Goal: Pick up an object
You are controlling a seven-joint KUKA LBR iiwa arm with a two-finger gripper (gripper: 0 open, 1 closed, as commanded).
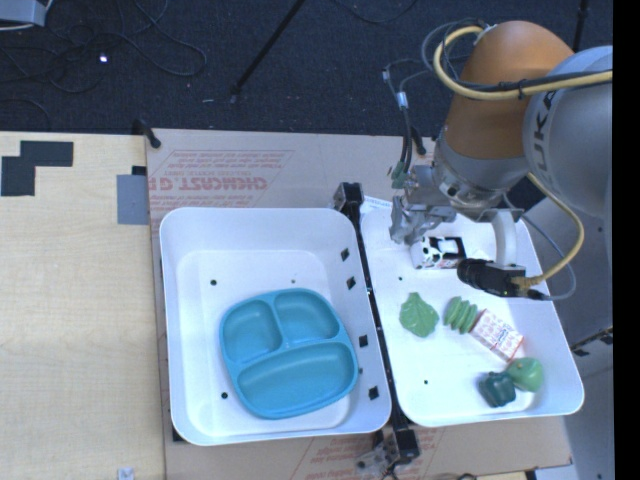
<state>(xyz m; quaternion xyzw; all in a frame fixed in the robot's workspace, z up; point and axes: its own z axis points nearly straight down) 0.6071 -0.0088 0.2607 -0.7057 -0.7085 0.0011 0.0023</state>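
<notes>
Grey metal end effector (412, 223) hangs over the right bin's (560, 393) far corner; we cannot tell its grip state. Nearest lies a black-and-white object (432, 254), just toward us, with green toys beyond.

Two bins side by side on the bench (80, 298). Left bin (190, 238) holds a divided tray (288, 353), toward its near side. In the right bin (555, 393), a leaf-shaped piece (418, 315) sits mid-floor, a ridged piece (461, 314) just right of it, then a small box (497, 334), with two rounded toys (512, 381) nearest the front right corner.
</notes>
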